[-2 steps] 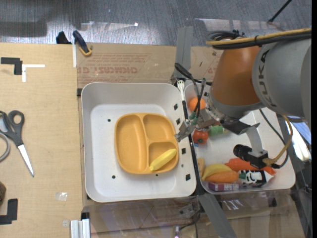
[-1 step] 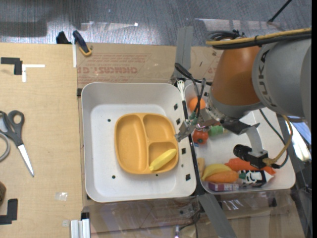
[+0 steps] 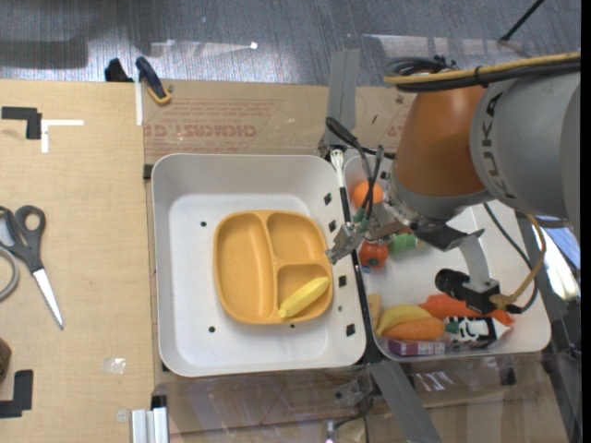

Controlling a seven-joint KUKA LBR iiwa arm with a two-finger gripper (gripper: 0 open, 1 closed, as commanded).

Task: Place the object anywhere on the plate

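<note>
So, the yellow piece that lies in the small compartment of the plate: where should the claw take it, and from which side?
Probably at the middle of the yellow piece, coming straight down from above. It is long and narrow and lies flat on a slant in the lower right compartment of the orange plate, so the claw should close across its narrow width, where both long sides look free of the compartment walls.

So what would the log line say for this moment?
plate: in left bin | yellow object: on plate, lower-right compartment | gripper: at bin divider
</note>
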